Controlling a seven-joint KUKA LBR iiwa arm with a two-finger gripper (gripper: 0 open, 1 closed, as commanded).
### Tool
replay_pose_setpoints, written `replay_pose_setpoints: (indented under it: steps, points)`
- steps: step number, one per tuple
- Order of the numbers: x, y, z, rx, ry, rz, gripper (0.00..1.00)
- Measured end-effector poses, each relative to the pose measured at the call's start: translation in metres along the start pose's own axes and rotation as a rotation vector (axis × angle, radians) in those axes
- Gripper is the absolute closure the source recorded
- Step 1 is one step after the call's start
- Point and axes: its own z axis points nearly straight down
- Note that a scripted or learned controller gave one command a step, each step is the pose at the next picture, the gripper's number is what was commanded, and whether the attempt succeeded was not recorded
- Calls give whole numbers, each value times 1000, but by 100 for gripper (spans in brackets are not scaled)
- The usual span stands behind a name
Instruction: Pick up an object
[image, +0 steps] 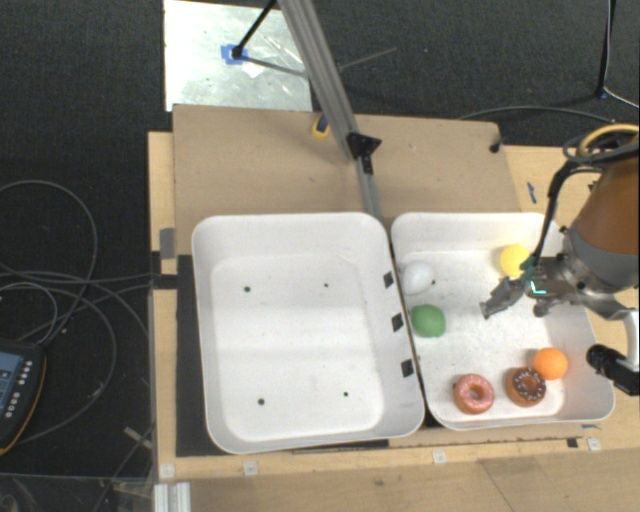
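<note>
Nearest the front of the right bin (600, 405) there's a row of three: a pink donut (474, 393), a brown donut (526, 386) just beside it, and an orange ball (549, 363) touching the brown one's far right side. A bit farther in sits a green ball (428, 321) by the left wall, then a white ball (416, 277) past that, and a yellow ball (513, 260) toward the far right. The left bin (290, 330) has nothing I'd aim for.

The gripper (497, 303) hangs over the middle of the right bin, fingers pointing left and a little down, spread apart with nothing between them. The arm (608, 235) comes in from the right, wrist tipped over so the orange band sits high above the bin's right wall.

If it were me, I'd go for the green ball or the yellow one, since each sits apart from its neighbours. Round stuff squirts out, though, so I reckon it needs to centre over the ball and drop low before closing. The front row looks too crowded for a clean grab.
</note>
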Motion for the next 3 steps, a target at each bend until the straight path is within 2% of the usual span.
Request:
replay_pose_setpoints:
  steps: [1,3]
  points:
    - [0,1,-2,-4,-1,2,0]
    - [-13,5,92,1,0,5,0]
